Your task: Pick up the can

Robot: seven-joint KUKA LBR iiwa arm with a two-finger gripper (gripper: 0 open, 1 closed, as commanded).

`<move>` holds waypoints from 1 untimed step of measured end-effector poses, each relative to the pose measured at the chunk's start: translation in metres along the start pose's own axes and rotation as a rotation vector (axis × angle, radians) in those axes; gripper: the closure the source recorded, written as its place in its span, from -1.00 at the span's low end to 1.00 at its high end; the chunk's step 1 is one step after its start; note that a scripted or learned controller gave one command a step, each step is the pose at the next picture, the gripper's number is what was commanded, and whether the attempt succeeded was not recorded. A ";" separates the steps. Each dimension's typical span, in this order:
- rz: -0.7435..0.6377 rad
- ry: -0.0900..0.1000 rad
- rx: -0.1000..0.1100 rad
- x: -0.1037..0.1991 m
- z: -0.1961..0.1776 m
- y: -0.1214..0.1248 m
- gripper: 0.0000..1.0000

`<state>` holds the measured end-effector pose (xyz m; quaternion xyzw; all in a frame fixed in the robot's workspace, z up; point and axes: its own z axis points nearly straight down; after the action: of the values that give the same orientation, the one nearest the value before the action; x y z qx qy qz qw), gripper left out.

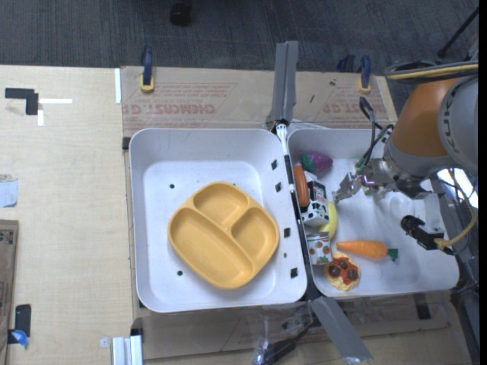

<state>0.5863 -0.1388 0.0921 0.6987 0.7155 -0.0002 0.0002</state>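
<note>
The can (315, 204), white with black markings, lies in the right bin (426, 276) against its left wall. A hot dog (300, 184) touches the can's left side and a banana (331, 218) lies along its right. My gripper (351, 185) hangs over the middle of the right bin, just right of and slightly above the can, with nothing seen in it. The grey arm with its orange band (424, 122) comes in from the right.
Purple grapes (316, 160) sit at the back of the right bin. A carrot (364, 249), a small printed box (319, 246) and a toy pizza (342, 273) lie at its front. The left bin (152, 204) holds a yellow divided plate (222, 235).
</note>
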 end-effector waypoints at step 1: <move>0.028 -0.001 0.000 -0.039 0.000 0.057 -1.00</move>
<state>0.6439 -0.1769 0.0919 0.7085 0.7057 -0.0006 0.0004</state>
